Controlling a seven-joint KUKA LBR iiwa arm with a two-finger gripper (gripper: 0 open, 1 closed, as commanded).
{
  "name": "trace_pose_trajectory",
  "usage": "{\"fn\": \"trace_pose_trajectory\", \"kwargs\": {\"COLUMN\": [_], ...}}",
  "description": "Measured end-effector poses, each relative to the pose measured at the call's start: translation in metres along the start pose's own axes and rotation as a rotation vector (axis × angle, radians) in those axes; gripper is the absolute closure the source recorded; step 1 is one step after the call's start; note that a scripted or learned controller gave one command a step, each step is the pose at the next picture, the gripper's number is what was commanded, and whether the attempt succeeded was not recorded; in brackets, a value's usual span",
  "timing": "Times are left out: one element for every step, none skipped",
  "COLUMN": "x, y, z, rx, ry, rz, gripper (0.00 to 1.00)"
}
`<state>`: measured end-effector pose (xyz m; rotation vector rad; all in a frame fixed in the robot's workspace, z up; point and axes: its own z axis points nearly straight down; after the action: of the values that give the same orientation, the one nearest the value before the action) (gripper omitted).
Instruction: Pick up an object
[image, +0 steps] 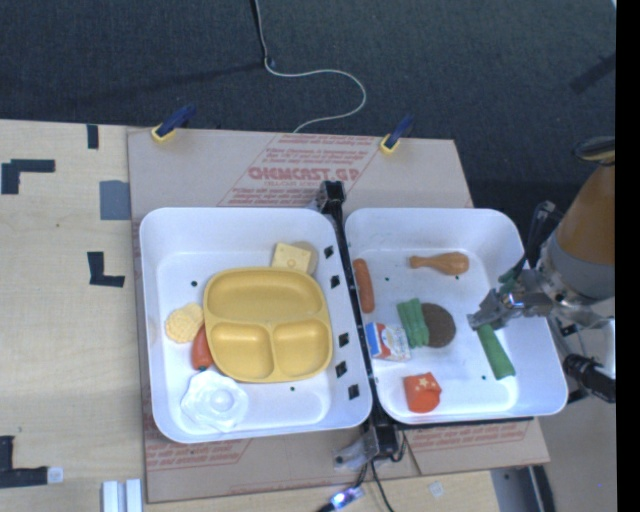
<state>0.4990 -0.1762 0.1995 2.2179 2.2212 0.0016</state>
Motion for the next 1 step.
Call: {"fn": "trace_pose_trajectory", "kwargs": {"x": [0.0006], "y": [0.0006], "z": [-0.0259], "rx": [0.002], "ry": [0.001], "rz": [0.0], "gripper": [1.0]}}
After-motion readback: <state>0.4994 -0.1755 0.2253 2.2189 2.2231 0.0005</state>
